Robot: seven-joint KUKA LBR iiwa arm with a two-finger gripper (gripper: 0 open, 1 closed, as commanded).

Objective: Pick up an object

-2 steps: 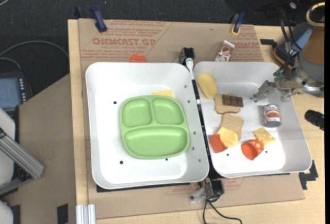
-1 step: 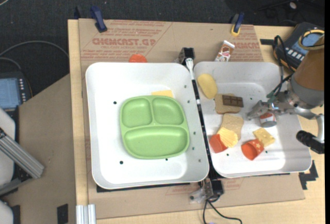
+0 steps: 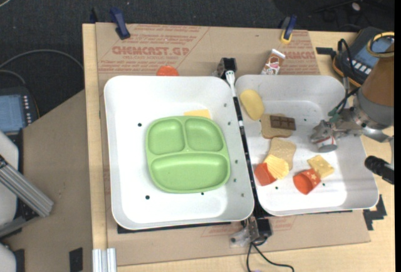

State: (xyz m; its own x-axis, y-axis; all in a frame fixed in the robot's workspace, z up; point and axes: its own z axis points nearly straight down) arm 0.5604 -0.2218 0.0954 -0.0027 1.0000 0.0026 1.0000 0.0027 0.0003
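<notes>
Now at the reaching step, with nothing lifted yet. On the tabletop (image 3: 94,139), two white bins side by side. In the left bin (image 3: 119,158), a green plate (image 3: 187,155). Low over the right bin (image 3: 351,195), near its right wall, the gripper (image 3: 326,133); open or shut, too blurry to tell. Nothing seen in its grip. Spread in that same bin, toy food: a yellow lump (image 3: 252,103), a brown bar (image 3: 277,123), a tan slice (image 3: 283,150), a red cup (image 3: 305,182). Just below the gripper, a yellow cube (image 3: 321,166), likely the closest pick. Next, most likely: shift over the cube, go straight down, close around it, lift slowly.
</notes>
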